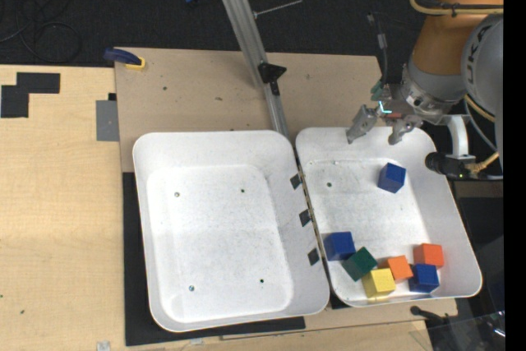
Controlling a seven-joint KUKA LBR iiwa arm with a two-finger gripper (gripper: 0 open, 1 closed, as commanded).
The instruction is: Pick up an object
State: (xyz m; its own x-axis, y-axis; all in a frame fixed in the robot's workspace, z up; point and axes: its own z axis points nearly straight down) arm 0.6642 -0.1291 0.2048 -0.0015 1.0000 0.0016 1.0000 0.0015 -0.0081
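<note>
Single fixed camera, mounted above bench (205, 86), looks down at slant. Far enough back to take in both white bins whole: left bin (156, 160), right bin (448, 201). Bench's far edge sits high in frame, near edge at bottom. Dark floor with cables visible beyond far edge. Arm (456, 29) enters from frame's right, over right bin's far edge. No second view to share.
</note>
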